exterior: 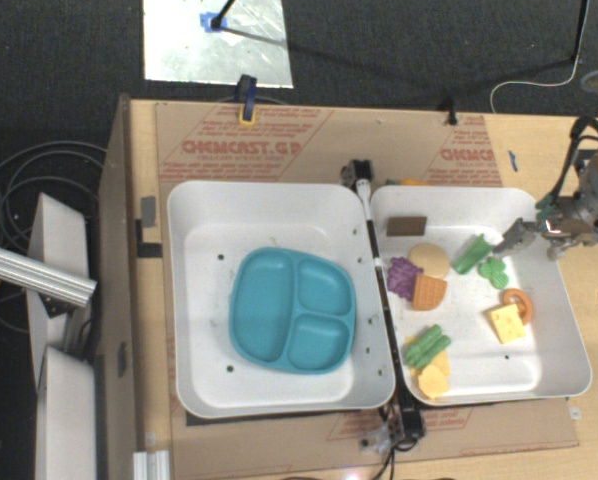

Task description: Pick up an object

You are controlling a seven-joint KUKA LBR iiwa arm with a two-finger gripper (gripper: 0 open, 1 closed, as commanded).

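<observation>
Faintly, "CHEMCAST GP" lettering on brown board, twice printed

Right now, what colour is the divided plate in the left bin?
The divided plastic plate is teal blue, seen clearly in the overhead camera view.

Single fixed camera, high above bench, angled down. Both bins in frame: left bin, right bin. Moderately distant.

Even overhead light; soft shadows; mild blur; glare on foil sheet.
</observation>
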